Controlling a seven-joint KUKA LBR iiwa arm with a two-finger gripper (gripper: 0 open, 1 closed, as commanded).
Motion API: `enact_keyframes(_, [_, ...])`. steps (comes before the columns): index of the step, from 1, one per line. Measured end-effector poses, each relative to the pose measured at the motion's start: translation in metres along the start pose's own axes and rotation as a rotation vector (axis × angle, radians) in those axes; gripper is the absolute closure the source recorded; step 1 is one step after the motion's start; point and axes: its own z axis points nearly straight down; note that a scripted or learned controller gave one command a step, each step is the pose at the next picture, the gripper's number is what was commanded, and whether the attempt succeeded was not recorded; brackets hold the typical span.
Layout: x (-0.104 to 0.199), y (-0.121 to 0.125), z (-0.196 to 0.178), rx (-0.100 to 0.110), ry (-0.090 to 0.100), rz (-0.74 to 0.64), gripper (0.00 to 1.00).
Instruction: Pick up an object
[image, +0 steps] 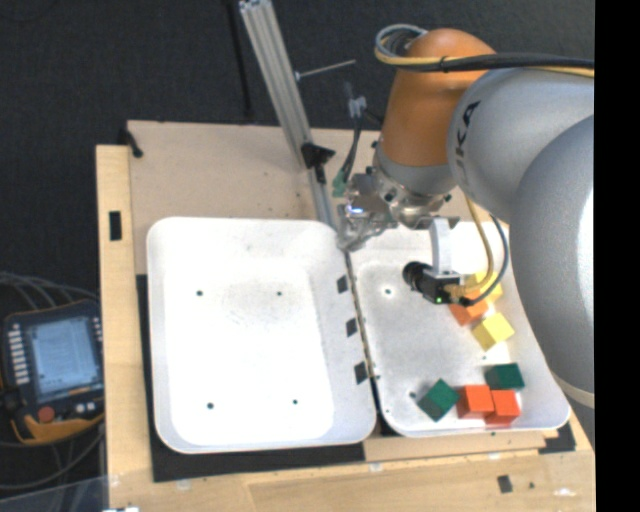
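Overhead, the grey arm with its orange band reaches in from the right and hangs over the back edge of the right bin. The gripper sits at that bin's back left corner, just beside the divide between the 2 bins; whether it is released, clenched or grasping anything cannot be told. The blocks lie well apart from it, along the right bin's right edge and front right corner: an orange block partly hidden under cabling, a yellow block touching it, a dark green block, 2 orange blocks side by side near the front edge, and a green block just left of them. The left bin shows only small dark specks. A handheld pendant lies off the bench's left edge
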Motion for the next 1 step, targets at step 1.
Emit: enact_keyframes(1, [0.0572,-0.0036,0.0112,0.005,-0.001,0.0,1.0])
